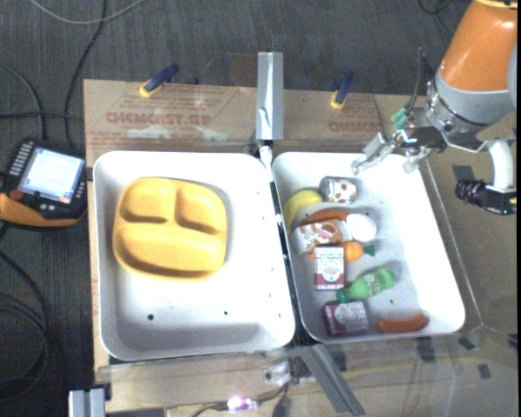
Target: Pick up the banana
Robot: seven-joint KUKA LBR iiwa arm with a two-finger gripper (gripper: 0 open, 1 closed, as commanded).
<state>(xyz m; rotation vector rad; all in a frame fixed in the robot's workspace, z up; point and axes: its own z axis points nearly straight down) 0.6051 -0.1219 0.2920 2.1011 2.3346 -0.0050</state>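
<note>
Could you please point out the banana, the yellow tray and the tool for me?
banana (300, 205): camera view, on its yellow top.
yellow tray (169, 227): camera view, on its central ridge.
tool (365, 162): camera view, between its fingertips.

Yellow banana (300, 205) in white right bin (440, 259); yellow-orange tray (169, 227) in white left bin (104, 259); green bottle (369, 284), orange carrot (354, 251), red-white carton (329, 267), brown cardboard w/ red print (169, 118).

Two white bins (104, 233) sit side by side. The left holds one yellow compartment tray (169, 227). The right holds one yellow fruit (300, 204), one can (338, 189), one egg (361, 227), one carrot (354, 251), two cartons (329, 267), one green bottle (367, 284), and one sausage (403, 323).
</note>
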